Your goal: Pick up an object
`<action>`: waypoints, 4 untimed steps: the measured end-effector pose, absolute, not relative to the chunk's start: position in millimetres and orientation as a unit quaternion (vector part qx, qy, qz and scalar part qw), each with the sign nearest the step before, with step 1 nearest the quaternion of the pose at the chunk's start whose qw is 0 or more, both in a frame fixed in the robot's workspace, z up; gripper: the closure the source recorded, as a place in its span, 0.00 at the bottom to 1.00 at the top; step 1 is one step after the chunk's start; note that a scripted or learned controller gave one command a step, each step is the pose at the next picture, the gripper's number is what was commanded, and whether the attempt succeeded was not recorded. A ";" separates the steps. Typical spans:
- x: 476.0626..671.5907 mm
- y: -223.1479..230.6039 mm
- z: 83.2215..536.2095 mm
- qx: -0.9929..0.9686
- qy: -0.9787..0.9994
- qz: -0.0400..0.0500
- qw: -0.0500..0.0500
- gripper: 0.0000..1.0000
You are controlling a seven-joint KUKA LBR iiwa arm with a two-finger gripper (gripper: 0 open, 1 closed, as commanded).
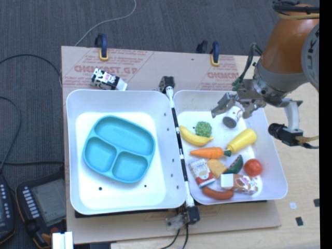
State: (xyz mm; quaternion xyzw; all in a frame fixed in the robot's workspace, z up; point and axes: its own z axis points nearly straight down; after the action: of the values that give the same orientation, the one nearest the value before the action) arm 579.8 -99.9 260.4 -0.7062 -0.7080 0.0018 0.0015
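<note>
My gripper (231,111) hangs over the back of the right bin (275,154), its fingers spread open. A small grey-and-white can (231,119) lies tilted just below and between the fingertips; nothing shows it being gripped. Toy food fills the bin's floor in front of it: a broccoli (203,128), a banana (193,136), a carrot (207,152), a yellow bottle (241,140), a red tomato (253,166), a sausage (218,193) and several small packets.
The left bin (78,185) holds a blue divided plate (119,148). A black hinge bar (176,134) runs between the bins. Clamps (101,44) sit on the board's back edge, and a small black-and-white block (106,79) lies behind the left bin.
</note>
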 end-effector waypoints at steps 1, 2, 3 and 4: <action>571.2 -102.3 92.3 -0.707 -0.708 0.001 0.002 0.00; 571.2 -102.4 99.8 -0.706 -0.708 0.003 0.002 1.00; 571.1 -102.4 99.6 -0.706 -0.708 0.003 0.002 0.00; 570.6 -102.0 106.3 -0.706 -0.708 0.004 0.004 1.00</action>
State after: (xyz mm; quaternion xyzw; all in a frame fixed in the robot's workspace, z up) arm 570.6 -102.0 106.3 -0.7060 -0.7082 0.0044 0.0041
